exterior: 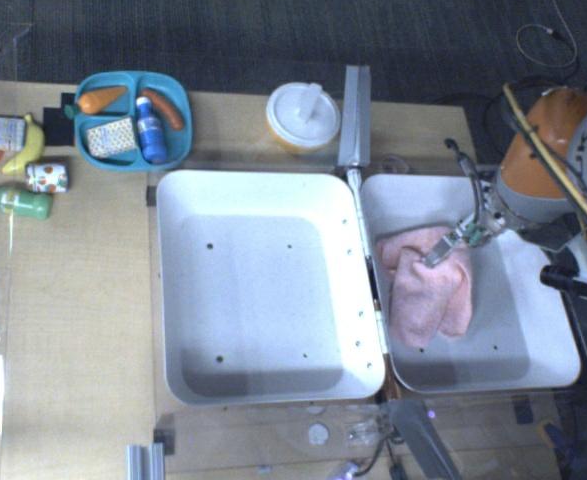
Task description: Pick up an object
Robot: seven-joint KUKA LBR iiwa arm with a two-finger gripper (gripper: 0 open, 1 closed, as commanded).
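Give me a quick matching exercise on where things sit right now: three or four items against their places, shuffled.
Things:
1. pink cloth
2. gripper
3. blue divided tray
4. lidded cup

Places:
A. on the bench behind the left bin, at the far left
B. on the bench beside the divider post behind the bins
C. lying in the right bin
D. down at the cloth's upper edge

Pairs: 1-C, 2-D, 3-A, 4-B

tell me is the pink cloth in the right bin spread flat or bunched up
Bunched up. The pink cloth lies crumpled with folds and overlapping layers in the right bin, covering just part of its floor, with the gripper at its upper edge.
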